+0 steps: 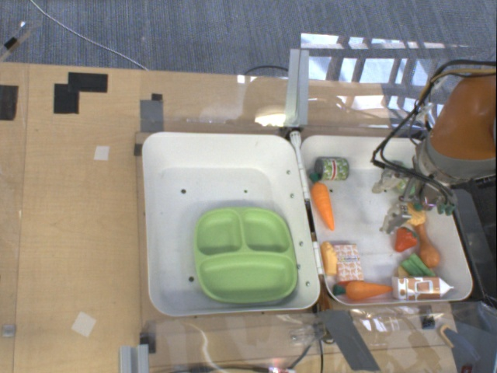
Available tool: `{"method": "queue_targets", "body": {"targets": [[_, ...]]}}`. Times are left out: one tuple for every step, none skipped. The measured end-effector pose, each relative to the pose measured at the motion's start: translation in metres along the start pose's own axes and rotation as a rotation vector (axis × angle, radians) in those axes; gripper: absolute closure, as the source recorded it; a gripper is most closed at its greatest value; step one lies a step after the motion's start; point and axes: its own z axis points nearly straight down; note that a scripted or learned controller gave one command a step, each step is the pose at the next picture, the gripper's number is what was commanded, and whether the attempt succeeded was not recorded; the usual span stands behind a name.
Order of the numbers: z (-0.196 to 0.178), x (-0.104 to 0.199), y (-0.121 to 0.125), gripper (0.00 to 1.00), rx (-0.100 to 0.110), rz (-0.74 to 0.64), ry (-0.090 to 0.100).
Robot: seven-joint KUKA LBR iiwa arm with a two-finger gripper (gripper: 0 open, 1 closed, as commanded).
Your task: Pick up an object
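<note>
The claw (397,216) hangs low over the right side of the right bin (365,200), below the grey wrist with its orange band; its metal fingers are tangled visually with the toys beneath, so whether they stand apart or together cannot be told. Nothing is seen clamped between them.

Just under the claw lies a red strawberry-like toy (405,240), and beside it an orange piece (428,253) and a green piece (419,266), crowded in the bin's right front corner. Along the front wall a white bottle (421,288) lies on its side, long axis left to right, with a small carrot (366,291) to its left, lying the same way. A printed flat packet (349,262) sits near it with a yellow piece (329,258) touching its left edge. Further back, a longer carrot (323,205) lies nearly front to back, tip toward the front, close to the left wall. A green-labelled can (331,169) lies on its side at the back left.

The left bin (167,208), smooth white plastic with rounded corners, holds a green divided plate (245,256) with three compartments.
</note>
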Motion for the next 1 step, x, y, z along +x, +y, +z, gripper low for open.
{"method": "queue_targets", "body": {"targets": [[0.0312,0.0494,-0.0028,0.0,0.002,0.056,-0.021]]}}
